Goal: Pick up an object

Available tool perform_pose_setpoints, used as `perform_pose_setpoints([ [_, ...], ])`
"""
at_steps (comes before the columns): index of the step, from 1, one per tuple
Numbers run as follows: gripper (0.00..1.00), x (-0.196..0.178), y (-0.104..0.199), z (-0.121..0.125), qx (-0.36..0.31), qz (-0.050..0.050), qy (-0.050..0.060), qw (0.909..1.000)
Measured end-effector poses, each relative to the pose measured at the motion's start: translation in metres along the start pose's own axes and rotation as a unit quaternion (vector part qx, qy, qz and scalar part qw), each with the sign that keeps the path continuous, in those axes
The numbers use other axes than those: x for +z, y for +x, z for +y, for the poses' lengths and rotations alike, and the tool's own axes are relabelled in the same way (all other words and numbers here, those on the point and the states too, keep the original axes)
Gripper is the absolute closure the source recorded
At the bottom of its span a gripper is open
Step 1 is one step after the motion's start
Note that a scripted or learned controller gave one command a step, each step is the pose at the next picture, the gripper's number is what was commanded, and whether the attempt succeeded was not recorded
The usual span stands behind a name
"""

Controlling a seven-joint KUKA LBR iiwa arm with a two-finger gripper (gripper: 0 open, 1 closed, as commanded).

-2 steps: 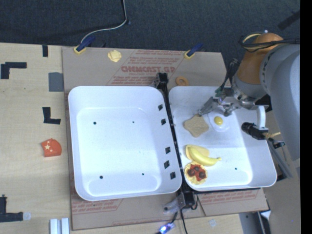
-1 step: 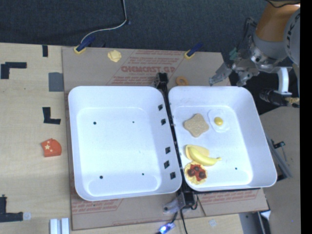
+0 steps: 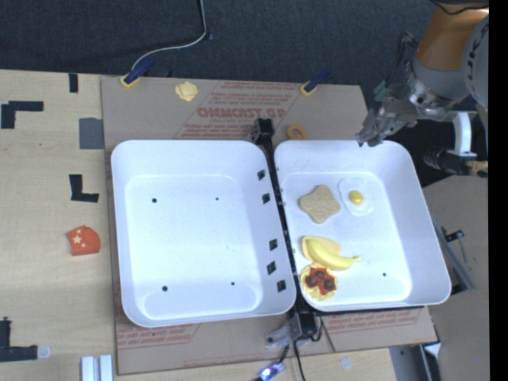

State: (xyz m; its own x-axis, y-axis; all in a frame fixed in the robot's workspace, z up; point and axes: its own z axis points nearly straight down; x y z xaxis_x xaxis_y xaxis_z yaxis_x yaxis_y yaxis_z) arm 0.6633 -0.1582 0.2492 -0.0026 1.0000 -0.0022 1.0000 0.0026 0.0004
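The right bin [image 3: 405, 213] holds a slice of toast [image 3: 320, 203], a fried egg [image 3: 355, 198], a yellow banana [image 3: 327, 252] and a small pizza-like piece [image 3: 319, 282] near its front left corner. My gripper [image 3: 370, 136] hangs over the bin's far right corner, above and to the right of the egg, its dark fingers pointing down. Nothing shows between them. The fingers are too small and dark to read their gap.
The left bin [image 3: 190, 228] lies beside the right one, with a black hinge strip [image 3: 270, 205] between them. On the bench outside lie a red block [image 3: 84, 240], a yellow piece [image 3: 186, 91] and a small orange ring [image 3: 295, 132].
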Motion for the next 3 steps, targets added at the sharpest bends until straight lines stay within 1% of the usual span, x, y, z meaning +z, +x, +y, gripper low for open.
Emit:
perform_pose_setpoints([
  [1,1.0,-0.135,0.069,0.007,-0.003,0.001,-0.006,1.0],
  [2,1.0,-0.038,0.159,0.002,-0.003,0.002,0.004,1.0],
  [3,1.0,0.003,0.229,-0.035,-0.003,0.002,0.004,1.0],
])
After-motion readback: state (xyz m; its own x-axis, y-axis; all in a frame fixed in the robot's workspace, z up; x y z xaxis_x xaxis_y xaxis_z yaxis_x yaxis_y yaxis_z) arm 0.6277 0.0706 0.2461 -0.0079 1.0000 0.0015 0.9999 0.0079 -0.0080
